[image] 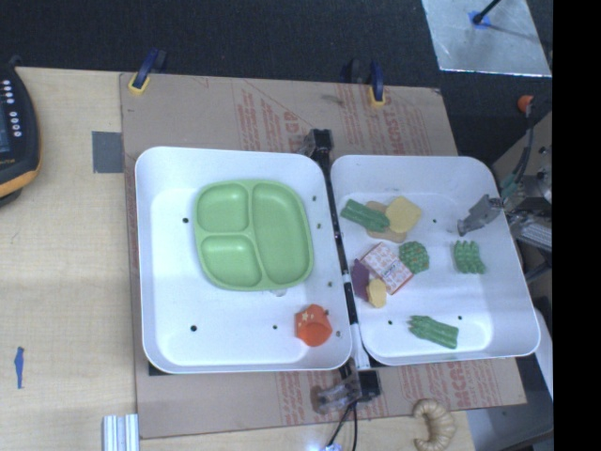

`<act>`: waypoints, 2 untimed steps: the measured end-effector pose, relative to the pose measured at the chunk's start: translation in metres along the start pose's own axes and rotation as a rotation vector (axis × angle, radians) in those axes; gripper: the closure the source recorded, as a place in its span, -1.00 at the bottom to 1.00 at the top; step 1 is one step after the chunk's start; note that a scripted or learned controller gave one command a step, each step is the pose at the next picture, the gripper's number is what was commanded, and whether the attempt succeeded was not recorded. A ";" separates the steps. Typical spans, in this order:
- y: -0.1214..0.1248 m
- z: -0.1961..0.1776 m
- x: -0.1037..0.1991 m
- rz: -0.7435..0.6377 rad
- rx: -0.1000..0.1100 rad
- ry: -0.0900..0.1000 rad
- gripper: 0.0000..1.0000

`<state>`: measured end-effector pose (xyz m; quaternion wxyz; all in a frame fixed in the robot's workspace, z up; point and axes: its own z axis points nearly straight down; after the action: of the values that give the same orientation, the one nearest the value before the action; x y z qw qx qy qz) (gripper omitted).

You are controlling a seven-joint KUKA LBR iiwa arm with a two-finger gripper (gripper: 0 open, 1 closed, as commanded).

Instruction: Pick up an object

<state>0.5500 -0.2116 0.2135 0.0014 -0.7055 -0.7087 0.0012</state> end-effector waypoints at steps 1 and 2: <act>0.044 0.070 0.051 -0.007 0.004 0.002 -1.00; 0.011 0.116 0.066 0.003 -0.008 -0.002 -1.00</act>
<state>0.5601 -0.1456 0.0972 -0.0022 -0.7066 -0.7076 -0.0010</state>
